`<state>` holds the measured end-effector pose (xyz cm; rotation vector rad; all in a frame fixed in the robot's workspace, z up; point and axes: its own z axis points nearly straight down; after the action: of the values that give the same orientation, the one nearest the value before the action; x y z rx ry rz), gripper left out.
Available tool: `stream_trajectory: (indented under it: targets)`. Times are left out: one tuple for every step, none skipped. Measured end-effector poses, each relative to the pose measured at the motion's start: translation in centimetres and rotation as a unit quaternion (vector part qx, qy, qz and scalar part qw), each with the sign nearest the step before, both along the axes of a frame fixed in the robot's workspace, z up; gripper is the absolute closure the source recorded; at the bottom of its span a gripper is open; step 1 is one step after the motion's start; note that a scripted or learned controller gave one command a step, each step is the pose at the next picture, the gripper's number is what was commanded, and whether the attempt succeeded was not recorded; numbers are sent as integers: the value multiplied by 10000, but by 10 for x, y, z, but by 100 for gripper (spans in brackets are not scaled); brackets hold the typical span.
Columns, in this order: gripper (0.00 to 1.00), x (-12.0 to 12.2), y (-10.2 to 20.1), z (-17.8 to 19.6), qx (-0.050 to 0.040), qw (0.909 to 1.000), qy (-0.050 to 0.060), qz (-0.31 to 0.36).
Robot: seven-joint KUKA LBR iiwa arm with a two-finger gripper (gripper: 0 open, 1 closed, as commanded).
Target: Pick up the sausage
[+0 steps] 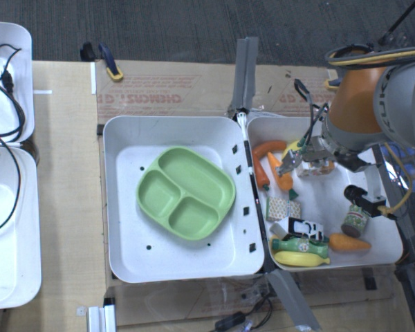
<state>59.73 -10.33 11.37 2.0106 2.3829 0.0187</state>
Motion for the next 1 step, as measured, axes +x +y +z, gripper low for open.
stream_trajectory:
  targets:
    - [0,70,-23,-6,26,9961,-3,-881]
